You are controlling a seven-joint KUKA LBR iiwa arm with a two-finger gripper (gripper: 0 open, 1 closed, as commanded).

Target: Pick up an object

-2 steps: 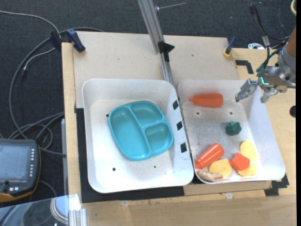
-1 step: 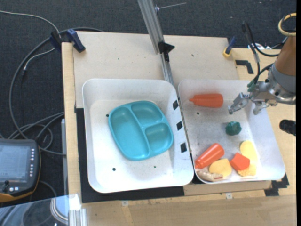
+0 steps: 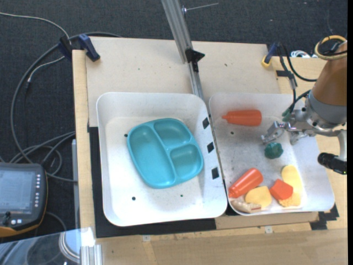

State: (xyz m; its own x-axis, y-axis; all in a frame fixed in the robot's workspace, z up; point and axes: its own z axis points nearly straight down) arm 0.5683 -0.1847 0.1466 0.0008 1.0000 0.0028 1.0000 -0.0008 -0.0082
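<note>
On the counter point(image 3: 138, 65) I see two white bins side by side. My left bin point(image 3: 110, 148) holds a teal divided plate point(image 3: 164, 152). My right bin point(image 3: 325, 189) holds an orange bottle-like piece point(image 3: 242, 117) near its far wall, a small dark green object point(image 3: 273, 150) mid-bin, and a cluster at the near edge: an orange cylinder point(image 3: 245, 181), yellow pieces point(image 3: 291, 176) and a red-orange block point(image 3: 281, 189). My jaws point(image 3: 279, 132) hover just above the green object; I cannot tell whether they are spread. I can read no writing.
</note>
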